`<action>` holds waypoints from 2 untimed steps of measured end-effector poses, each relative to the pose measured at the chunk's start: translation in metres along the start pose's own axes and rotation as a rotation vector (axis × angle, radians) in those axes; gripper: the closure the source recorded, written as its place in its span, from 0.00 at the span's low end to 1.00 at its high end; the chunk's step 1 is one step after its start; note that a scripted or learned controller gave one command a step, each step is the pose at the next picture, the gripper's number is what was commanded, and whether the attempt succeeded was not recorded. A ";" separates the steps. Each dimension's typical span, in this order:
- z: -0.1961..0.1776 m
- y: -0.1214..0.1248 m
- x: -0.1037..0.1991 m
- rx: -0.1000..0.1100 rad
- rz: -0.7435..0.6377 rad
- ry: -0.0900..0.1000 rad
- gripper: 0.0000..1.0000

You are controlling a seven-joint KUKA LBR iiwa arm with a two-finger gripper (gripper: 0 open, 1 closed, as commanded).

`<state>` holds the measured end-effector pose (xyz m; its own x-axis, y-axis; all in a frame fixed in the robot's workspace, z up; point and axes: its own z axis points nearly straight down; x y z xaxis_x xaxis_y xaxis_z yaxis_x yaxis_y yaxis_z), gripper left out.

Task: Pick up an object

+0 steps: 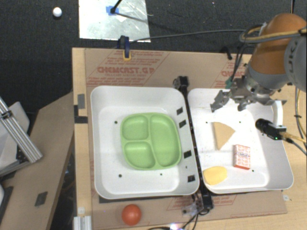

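A robot lab: two white bins (106, 104) on a cardboard-covered bench (158, 63), black backdrop behind it, aluminium framing (19, 138) left.

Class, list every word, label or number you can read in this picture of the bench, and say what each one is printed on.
"CHEMCAST GP": red print on the brown board behind the left bin, readable but faint.
The same red print on the board behind the right bin: partly hidden by the arm, too cut off to read.
Print on the small red and white box: too small to read.
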<state>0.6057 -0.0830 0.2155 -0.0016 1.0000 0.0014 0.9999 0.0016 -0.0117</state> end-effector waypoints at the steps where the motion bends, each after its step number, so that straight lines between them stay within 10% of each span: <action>1: -0.007 0.003 0.000 -0.013 -0.002 -0.001 0.00; 2: 0.036 -0.001 -0.003 -0.011 0.000 -0.002 0.00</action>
<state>0.6038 -0.0858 0.1800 -0.0014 1.0000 -0.0002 1.0000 0.0014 -0.0004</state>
